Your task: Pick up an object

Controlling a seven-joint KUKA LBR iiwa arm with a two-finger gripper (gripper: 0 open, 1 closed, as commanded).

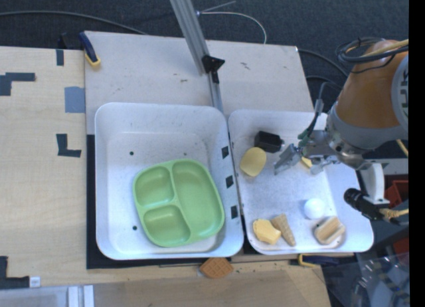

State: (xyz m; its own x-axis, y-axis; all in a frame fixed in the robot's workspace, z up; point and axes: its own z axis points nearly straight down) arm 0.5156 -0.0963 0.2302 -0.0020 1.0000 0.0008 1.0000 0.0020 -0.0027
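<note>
Hovering low in the right bin with fingers spread and nothing between them, pincer sits just beside the round yellow piece and the black block, both near the bin's left wall. Best to centre over the yellow piece, drop straight, then close evenly. Worth keeping clear of the wall and the block, judging from how little room lies around it.

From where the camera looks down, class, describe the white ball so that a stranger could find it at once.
Start at the right-hand white bin, the one the arm reaches over. Along its near edge, the white ball sits just above the bread-like piece. It is the one plain white, round thing among tan and yellow toy foods.
</note>
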